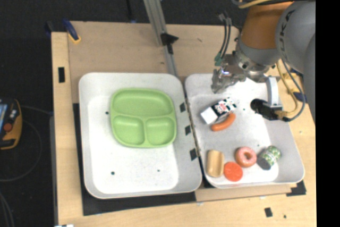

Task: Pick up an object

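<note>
Arm over the right bin's far corner, items spread below it

I've got the gripper (221,78) hanging above the far-left part of the right bin (289,138); from this angle I cannot tell its state. Just beneath and near it I see a small black-and-white box (218,109) touching a hot dog (223,122). Along the near edge sit a tan roll (214,162), a red tomato (232,171), a pink donut (245,156) and a green-speckled object (270,157). A green divided plate (143,117) lies in the left bin (98,167)

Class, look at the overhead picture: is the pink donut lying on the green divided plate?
No, the pink donut lies in the right bin, while the green divided plate sits in the left bin.
</note>
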Available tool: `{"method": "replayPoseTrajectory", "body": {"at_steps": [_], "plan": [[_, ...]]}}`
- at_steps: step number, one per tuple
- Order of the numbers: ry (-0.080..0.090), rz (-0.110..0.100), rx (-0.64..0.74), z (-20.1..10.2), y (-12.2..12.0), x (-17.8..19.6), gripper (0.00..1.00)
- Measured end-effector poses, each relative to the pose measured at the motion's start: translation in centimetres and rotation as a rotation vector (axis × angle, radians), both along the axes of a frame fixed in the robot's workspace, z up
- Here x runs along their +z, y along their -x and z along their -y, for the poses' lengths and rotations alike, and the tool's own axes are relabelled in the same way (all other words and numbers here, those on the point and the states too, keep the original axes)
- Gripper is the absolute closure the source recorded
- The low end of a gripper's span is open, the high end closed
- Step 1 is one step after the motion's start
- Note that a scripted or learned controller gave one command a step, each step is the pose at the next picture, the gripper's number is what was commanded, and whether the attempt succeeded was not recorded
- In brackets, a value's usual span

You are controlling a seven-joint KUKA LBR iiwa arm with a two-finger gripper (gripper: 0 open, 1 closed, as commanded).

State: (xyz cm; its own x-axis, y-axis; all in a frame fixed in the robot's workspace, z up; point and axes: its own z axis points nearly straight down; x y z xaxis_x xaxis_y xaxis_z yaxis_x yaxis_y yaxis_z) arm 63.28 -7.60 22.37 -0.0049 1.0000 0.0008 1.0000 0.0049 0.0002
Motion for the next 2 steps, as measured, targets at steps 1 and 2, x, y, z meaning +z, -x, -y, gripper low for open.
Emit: {"method": "replayPoseTrajectory", "body": {"at_steps": [1,2], "plan": [[0.000,0.000,0.002,-5.9,1.7,0.1,1.00],[-0.001,0.000,0.002,-10.7,2.6,0.9,1.00]]}}
